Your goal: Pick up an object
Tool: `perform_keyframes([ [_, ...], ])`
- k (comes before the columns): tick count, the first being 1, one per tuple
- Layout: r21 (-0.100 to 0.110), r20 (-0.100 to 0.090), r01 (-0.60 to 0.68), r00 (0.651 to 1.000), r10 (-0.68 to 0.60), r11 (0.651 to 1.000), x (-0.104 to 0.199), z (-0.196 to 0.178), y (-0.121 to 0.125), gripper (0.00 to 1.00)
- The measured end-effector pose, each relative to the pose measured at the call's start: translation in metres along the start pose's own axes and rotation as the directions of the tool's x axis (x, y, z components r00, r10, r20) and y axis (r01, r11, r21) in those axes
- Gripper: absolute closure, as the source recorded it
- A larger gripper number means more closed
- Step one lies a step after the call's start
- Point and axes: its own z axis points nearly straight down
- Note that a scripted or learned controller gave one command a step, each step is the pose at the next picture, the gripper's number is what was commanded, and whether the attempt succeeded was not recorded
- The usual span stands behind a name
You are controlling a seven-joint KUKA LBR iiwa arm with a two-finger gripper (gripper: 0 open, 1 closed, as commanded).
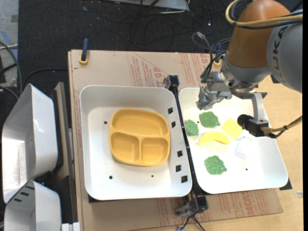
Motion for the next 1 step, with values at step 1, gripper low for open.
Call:
perform_keyframes([
  [1,0.002,0.000,0.000,1.000,0.000,1.000,0.0532,0.0183,-0.0204,1.00],
])
